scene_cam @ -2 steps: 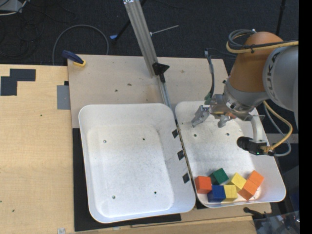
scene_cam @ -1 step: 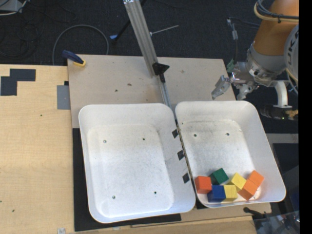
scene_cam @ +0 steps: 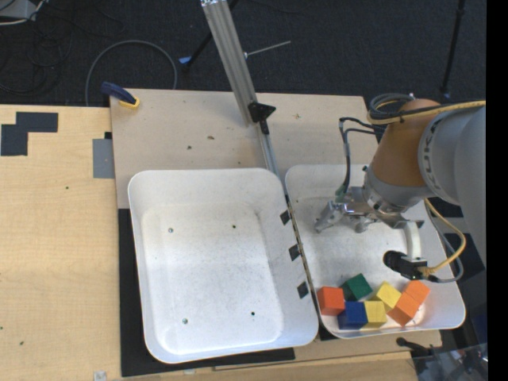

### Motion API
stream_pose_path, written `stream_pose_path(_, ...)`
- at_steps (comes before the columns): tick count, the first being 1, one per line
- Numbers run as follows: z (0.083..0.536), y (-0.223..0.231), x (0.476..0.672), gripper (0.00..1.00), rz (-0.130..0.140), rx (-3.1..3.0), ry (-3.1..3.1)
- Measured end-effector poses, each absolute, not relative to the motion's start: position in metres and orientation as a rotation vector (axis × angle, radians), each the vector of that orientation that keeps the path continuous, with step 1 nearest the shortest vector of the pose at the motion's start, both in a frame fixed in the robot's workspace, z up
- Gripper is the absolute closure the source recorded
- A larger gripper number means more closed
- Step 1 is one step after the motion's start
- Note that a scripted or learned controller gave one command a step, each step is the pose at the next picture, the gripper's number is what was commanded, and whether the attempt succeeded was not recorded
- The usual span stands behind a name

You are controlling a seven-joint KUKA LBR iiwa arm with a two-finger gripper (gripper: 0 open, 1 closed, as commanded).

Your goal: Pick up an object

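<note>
Two white bins (scene_cam: pixel 210 344) sit on a pale wooden bench (scene_cam: pixel 182 125) above dark, cable-strewn floor. The gripper (scene_cam: pixel 337 217) hangs released over the right bin, blocks (scene_cam: pixel 373 300) clustered near its front edge

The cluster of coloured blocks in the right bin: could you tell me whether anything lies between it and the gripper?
Nothing visible does. The gripper is over bare floor of the right bin, and the blocks lie grouped at the bin's near end.

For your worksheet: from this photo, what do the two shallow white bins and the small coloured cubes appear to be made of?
Two shallow white bins: probably moulded plastic, with rounded corners and a slight sheen. Small coloured cubes: painted wood or plastic, I can't tell which; flat, solid colours and crisp edges.
</note>
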State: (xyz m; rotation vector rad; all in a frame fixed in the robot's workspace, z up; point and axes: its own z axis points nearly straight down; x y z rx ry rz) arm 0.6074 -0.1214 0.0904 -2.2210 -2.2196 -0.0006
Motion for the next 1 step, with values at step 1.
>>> stream_pose_path(1, 0.1819, -0.186, 0.6583, 0.0, -0.004, -2.232, -2.226)
